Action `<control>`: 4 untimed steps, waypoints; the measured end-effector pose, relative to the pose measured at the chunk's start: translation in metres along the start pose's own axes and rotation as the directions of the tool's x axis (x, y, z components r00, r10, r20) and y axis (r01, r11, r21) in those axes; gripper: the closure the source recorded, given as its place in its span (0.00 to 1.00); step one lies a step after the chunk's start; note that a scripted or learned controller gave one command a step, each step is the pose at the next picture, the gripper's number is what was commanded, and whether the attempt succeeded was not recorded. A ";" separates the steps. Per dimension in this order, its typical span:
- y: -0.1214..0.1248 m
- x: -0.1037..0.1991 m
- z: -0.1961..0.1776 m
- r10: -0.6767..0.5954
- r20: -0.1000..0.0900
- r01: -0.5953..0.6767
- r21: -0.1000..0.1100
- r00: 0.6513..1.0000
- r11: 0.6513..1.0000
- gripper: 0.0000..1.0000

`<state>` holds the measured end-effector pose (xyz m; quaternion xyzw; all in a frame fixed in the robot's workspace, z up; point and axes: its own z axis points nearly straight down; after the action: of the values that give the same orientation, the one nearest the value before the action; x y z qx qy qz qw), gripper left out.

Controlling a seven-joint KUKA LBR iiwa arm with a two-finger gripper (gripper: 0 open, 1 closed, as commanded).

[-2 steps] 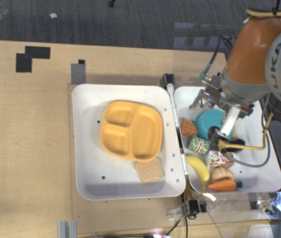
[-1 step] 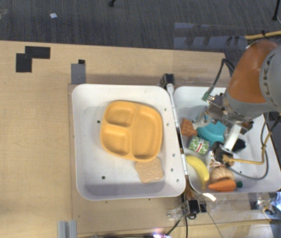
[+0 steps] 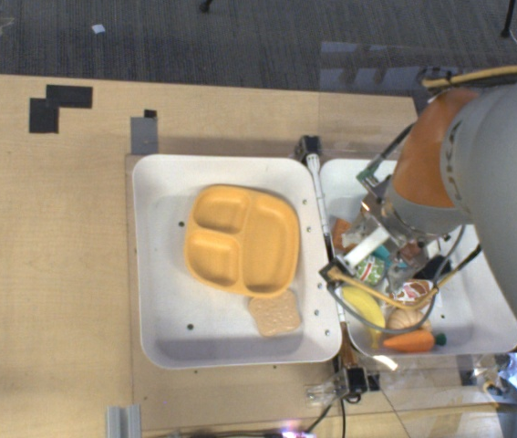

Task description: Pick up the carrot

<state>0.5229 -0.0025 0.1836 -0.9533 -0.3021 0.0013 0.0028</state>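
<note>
While the left bin [image 3: 149, 272] has lots of open floor along its left and near edges, only two things lie in it. A yellow plate [image 3: 242, 241] with three sections sits in the middle, and a tan cracker [image 3: 275, 315] lies at the plate's near right corner — just touching its rim, close to the bin's right wall.

Between the two bins runs a thin gap, with a small black clamp [image 3: 309, 144] at the far end.

Things are packed tight in the right bin [image 3: 340, 185]. A pile of small toys fills its left and near part. A yellow banana [image 3: 365, 303] lies near the left wall. The carrot [image 3: 408, 341], orange with a green end, lies flat at the near edge of the pile, right by the bin's near wall, with a little open floor to its right.

Big and grey, the arm [image 3: 500, 190] with its orange band covers the far right side. The gripper [image 3: 395, 245] hangs low over the pile, farther away than the carrot — I cannot tell how it stands.
</note>
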 end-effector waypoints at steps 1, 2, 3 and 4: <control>-0.025 0.075 0.000 0.160 -0.002 -0.160 -0.001 0.987 0.987 0.00; -0.100 0.064 0.039 0.291 0.002 -0.291 0.001 0.957 0.957 0.00; -0.138 0.061 0.090 -0.088 -0.013 0.088 -0.014 0.996 0.996 0.00; -0.136 0.065 0.078 -0.089 -0.023 0.088 -0.019 0.996 0.996 1.00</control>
<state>0.4973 0.1458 0.1063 -0.9389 -0.3440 -0.0128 -0.0022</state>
